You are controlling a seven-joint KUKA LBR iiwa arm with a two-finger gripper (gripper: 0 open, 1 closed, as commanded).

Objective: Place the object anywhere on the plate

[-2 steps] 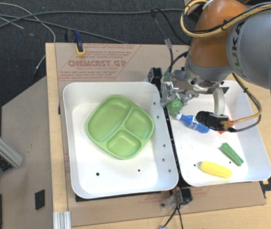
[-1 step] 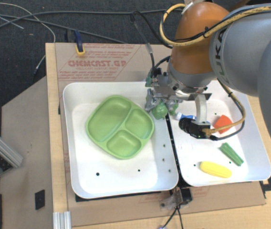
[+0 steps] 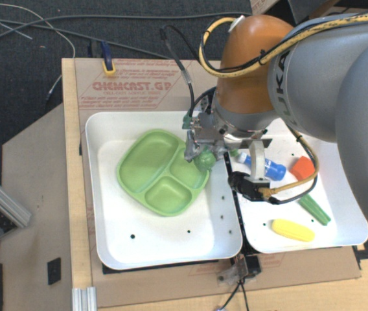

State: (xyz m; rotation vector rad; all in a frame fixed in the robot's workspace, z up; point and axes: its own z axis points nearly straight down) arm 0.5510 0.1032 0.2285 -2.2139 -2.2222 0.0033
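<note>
A light green divided plate [image 3: 155,170] lies in the left white bin [image 3: 116,235], towards its right side. My gripper [image 3: 198,153] hangs over the plate's right rim, close to the wall between the two bins. A small rounded green object [image 3: 205,160] sits between the fingertips, and the gripper is shut on it. The object is just above the plate's right edge. The orange wrist band and the grey arm hide the back part of the right bin.
The right bin [image 3: 262,238] holds a blue and white object [image 3: 273,170], an orange piece [image 3: 304,167], a dark green stick [image 3: 315,210] and a yellow piece [image 3: 293,230]. A cardboard sheet [image 3: 129,86] lies behind the bins. Cables hang from the wrist.
</note>
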